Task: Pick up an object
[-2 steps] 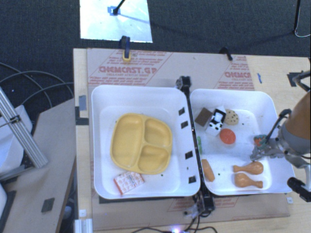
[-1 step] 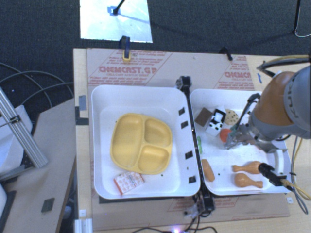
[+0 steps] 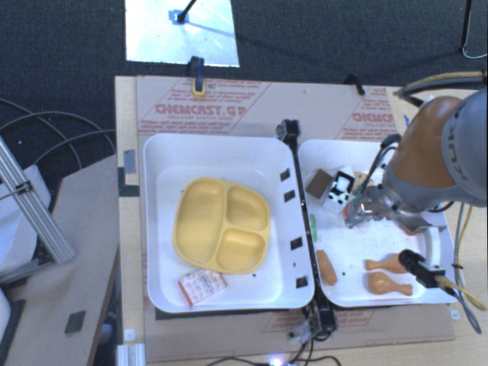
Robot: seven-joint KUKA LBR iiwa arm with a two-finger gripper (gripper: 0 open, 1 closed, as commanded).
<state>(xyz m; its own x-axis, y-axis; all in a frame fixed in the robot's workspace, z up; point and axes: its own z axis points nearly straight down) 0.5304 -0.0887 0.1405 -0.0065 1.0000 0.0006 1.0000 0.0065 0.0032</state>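
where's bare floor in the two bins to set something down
Left white bin: bare strips above and left of the yellow divided plastic tray; a small red-and-white packet sits below it. Right white bin: crowded, with bare floor between the arm's gripper and the tan drumstick-shaped toys.

Arm point(image 3: 446, 155) cut off at right edge, black-and-white object point(image 3: 340, 187) partly hidden behind gripper point(image 3: 357, 210)

A yellow tray point(image 3: 222, 225) and red-and-white packet point(image 3: 202, 285) are lying in the white left bin point(image 3: 164, 158); a brown block point(image 3: 318, 181), black-and-white cube point(image 3: 339, 189) and orange pieces point(image 3: 389, 283) are showing in the right.
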